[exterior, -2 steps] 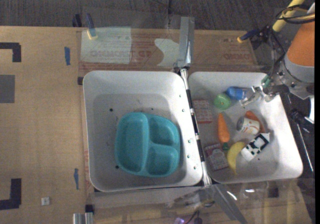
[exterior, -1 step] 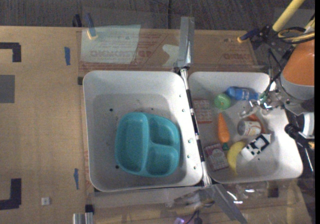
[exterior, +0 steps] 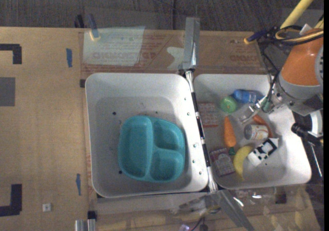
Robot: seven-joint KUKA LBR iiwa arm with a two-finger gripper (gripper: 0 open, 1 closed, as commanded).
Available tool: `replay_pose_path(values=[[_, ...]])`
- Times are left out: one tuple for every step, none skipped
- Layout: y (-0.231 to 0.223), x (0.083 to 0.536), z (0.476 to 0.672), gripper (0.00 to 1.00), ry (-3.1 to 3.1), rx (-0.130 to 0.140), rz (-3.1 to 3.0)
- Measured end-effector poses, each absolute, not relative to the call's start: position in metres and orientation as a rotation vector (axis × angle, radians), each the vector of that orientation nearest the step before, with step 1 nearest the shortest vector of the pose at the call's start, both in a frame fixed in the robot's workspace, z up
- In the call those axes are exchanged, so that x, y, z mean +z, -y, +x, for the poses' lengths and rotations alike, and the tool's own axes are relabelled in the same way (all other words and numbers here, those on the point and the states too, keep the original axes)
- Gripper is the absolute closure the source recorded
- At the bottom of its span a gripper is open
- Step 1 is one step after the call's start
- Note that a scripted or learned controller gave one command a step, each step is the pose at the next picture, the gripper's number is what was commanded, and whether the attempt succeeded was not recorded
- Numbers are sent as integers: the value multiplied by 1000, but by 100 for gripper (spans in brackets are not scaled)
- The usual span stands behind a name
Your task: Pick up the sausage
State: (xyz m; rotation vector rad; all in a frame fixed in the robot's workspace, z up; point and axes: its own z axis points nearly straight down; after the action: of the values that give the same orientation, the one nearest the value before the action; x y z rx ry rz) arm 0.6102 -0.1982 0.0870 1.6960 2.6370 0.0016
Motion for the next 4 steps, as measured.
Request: replay_pose_path(values=[[201, 98, 611, 100, -2627, 3, 1698], [201, 98, 611, 0, -2627, 3, 1699], [203, 107, 611, 100, -2623, 4, 1703], [203, 107, 611, 0, -2623, 4, 1703]])
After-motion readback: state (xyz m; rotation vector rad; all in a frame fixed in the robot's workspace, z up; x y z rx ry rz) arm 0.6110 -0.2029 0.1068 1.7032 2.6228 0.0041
